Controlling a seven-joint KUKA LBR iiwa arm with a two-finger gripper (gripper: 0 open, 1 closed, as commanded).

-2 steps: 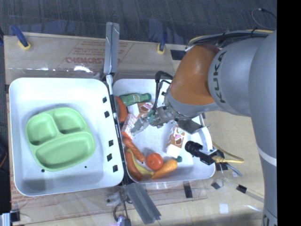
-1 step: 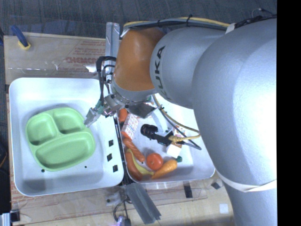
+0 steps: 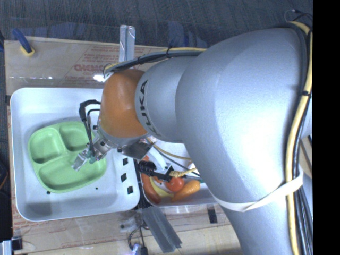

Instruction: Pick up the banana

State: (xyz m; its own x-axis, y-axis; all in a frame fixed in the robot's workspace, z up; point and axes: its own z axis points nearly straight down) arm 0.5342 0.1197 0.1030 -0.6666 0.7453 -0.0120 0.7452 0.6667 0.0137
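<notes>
Green plastic, a three-compartment tray [image 3: 58, 155], is the landmark: the gripper [image 3: 85, 161] hangs over its right edge in the left bin [image 3: 21, 142], and whether its pincer is released or clenched I cannot tell. The banana [image 3: 158, 186] lies well right of the tray in the other bin, a yellow sliver beside a tomato [image 3: 176, 184] and something orange, perhaps a carrot [image 3: 188, 189]. A descent here would likely catch the tray, not fruit. The arm [image 3: 228, 116] covers most of that right bin, so the banana's lie is unclear.
</notes>
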